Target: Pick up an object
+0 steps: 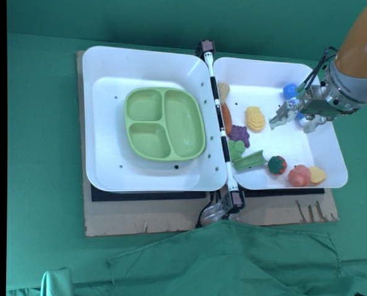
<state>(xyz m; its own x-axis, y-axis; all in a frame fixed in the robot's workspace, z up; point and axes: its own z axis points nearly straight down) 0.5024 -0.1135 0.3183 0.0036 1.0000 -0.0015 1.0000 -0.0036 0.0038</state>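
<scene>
We are hovering our gripper [296,120], jaws apart and holding nothing, over the right bin [331,159] beside the yellow corn toy [255,118].

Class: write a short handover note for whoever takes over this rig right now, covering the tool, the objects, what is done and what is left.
Tool: open, holding nothing, above the right bin near its far right side.
Objects: yellow corn, blue piece, orange carrot, purple grapes, green piece and strawberry lie in the right bin. Green divided plate sits in the left bin.
Done: nothing picked.
Left: lower, grasp one object, lift.
</scene>
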